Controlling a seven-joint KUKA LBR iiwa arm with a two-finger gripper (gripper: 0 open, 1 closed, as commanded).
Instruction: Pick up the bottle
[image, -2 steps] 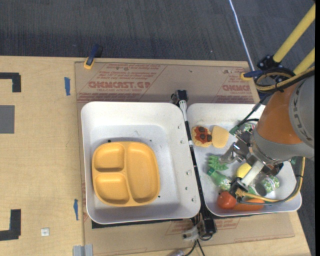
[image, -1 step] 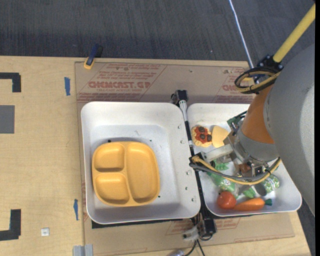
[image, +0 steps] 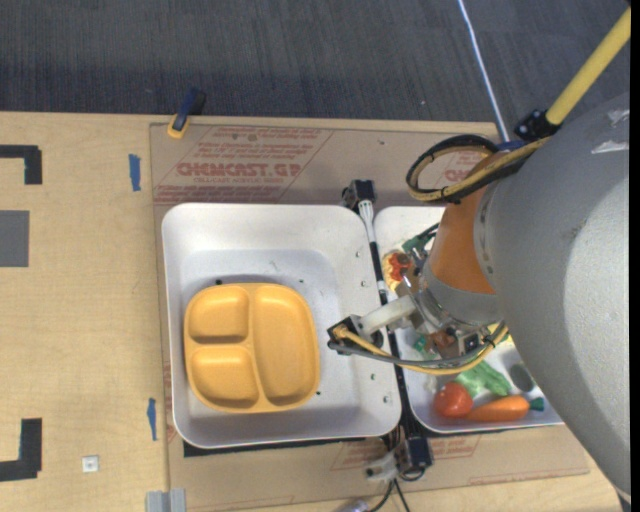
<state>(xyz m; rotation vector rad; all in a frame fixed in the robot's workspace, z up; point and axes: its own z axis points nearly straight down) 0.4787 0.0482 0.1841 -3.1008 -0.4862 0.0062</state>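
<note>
Arm (image: 540, 250) hiding right bin (image: 480, 425)

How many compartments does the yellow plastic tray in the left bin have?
3. The yellow plastic divided tray has two small compartments on the camera view's left, one above the other, and one large compartment along its right. It lies in the left white bin; no part is hidden.

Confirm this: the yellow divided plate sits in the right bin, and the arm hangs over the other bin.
Wrong bin. The camera view shows the yellow divided plate in the left bin; the arm hangs over the right bin, the other one.
</note>
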